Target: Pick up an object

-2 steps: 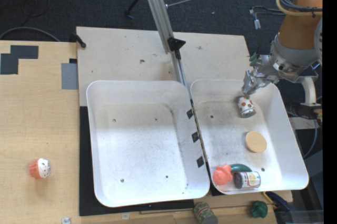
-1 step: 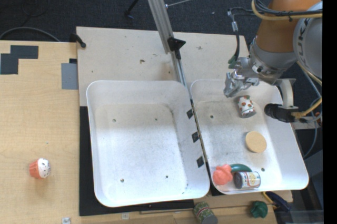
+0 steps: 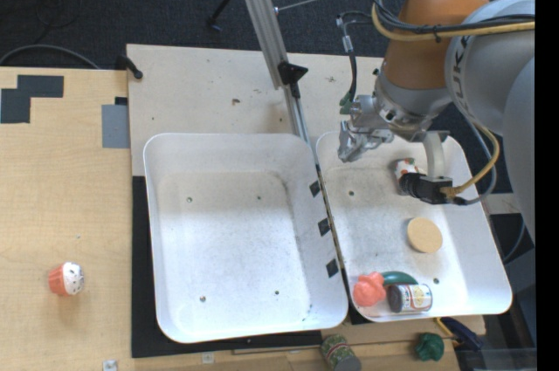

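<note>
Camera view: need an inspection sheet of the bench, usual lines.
Surface: two white bins side by side; left bin, right bin.
Job's things: in right bin, tan disc, orange-pink toy, small jar lying on its side, dark green thing behind it.
Clutter: orange-and-white toy on wooden board at left; green objects below the bins.
Grippers: gripper over right bin's far corner, holding nothing visible.
Cables: yellow and black, along the arm.
Surroundings: dark carpet, aluminium rail.

The pale bench (image 3: 201, 90) bears two white bins (image 3: 229, 230) side by side, with an orange-and-white toy (image 3: 66, 278) lying left of them.
</note>
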Robot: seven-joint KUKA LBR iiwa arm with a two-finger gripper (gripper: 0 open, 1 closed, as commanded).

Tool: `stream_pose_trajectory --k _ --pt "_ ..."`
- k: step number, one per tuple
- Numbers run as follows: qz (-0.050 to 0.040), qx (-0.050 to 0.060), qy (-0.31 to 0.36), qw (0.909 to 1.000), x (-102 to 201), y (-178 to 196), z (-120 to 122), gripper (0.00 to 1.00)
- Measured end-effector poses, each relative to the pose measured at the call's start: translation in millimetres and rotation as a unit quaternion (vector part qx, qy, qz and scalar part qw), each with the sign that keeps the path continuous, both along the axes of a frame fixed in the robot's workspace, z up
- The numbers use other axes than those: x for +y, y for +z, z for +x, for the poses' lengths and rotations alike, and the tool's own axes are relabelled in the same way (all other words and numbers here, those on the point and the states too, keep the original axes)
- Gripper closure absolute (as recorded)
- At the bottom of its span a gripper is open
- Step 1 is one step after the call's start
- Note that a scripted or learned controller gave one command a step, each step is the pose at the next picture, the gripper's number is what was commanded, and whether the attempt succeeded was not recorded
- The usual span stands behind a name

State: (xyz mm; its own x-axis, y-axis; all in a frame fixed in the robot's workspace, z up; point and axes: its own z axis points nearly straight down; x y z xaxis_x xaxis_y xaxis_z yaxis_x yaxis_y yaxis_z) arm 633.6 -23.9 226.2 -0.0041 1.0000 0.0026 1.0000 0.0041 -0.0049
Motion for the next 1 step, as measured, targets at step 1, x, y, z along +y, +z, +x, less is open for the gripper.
stream_pose_trajectory --k 1 --pt "-0.0004 -0.002 0.0 1.0 58.6 -4.8 17.1 1.0"
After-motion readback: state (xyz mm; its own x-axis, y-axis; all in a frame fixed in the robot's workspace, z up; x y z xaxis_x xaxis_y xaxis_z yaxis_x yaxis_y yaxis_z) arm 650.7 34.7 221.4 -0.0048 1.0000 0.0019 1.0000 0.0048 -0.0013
